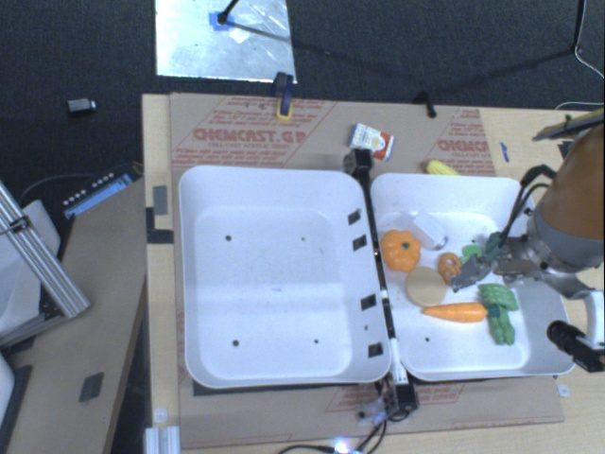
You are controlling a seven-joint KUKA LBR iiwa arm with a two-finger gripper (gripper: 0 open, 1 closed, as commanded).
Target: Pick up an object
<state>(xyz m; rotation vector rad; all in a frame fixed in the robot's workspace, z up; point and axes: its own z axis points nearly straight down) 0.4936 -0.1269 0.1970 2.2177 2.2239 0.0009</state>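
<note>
The right bin (444, 189) holds a small orange pumpkin (400, 251), a tan round disc (425, 289), a carrot (455, 313) lying flat, a green leafy piece (500, 311), a small brown-orange lump (448, 266) and a pale clear item (428, 227). My gripper (475, 267) reaches in from the right and hangs low over the bin's middle, right beside the brown-orange lump and just above the carrot. A bit of green shows at the gripper's upper side. I see nothing clearly held.
The left bin (274, 197) lies beside the right one. On the cardboard behind the bins rest a yellow item (440, 168), a small carton (371, 141) and a yellow-blue clamp (284, 97). A black arm part (574, 340) sits at the right bin's near corner.
</note>
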